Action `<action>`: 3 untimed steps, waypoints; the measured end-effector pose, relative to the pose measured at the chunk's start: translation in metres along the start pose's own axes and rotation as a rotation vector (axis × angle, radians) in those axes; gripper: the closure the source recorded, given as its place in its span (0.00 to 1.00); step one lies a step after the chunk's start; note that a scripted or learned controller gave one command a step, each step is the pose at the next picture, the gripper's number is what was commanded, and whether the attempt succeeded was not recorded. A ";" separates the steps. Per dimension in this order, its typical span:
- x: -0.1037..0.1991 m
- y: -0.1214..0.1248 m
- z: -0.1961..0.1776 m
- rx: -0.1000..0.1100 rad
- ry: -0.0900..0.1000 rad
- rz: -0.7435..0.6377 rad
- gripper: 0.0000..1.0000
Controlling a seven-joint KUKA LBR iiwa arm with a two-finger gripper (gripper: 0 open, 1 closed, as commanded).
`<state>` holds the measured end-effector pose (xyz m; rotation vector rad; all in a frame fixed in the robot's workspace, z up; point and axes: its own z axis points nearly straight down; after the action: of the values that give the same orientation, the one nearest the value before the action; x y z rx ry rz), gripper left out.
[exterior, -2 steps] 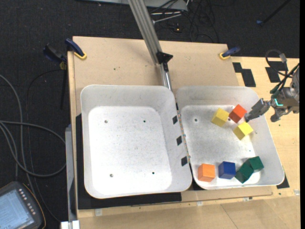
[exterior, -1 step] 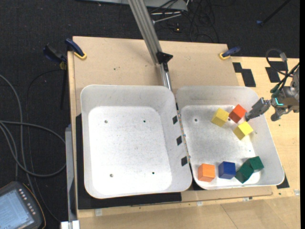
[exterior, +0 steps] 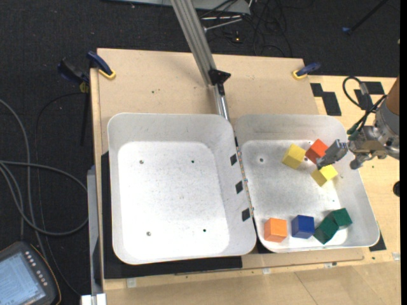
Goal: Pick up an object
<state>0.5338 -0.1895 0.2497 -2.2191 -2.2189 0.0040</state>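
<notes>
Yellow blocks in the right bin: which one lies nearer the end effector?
The lower yellow block, just below the end effector; the other yellow block sits farther left, beyond the red-orange block.

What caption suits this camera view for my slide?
Pincer low among red block and yellow blocks in the right bin.

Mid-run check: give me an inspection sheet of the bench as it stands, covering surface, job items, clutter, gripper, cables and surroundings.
Surface: wooden bench bearing left bin and right bin.
Job's things: all in the right bin; yellow block, red-orange block and second yellow block near the top; orange block, blue block, two green blocks along the bottom.
Clutter: nothing seen.
Gripper: gripper by the red-orange block; grasp cannot be told.
Cables: loose on the floor, left.
Surroundings: clamps on bench corners; metal pole.
</notes>
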 end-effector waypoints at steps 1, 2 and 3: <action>0.004 0.003 0.063 0.002 0.001 0.000 0.00; 0.014 0.004 0.119 0.001 0.001 0.000 0.00; 0.013 0.006 0.106 -0.006 -0.002 0.001 1.00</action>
<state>0.5390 -0.1761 0.1440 -2.2244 -2.2215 -0.0008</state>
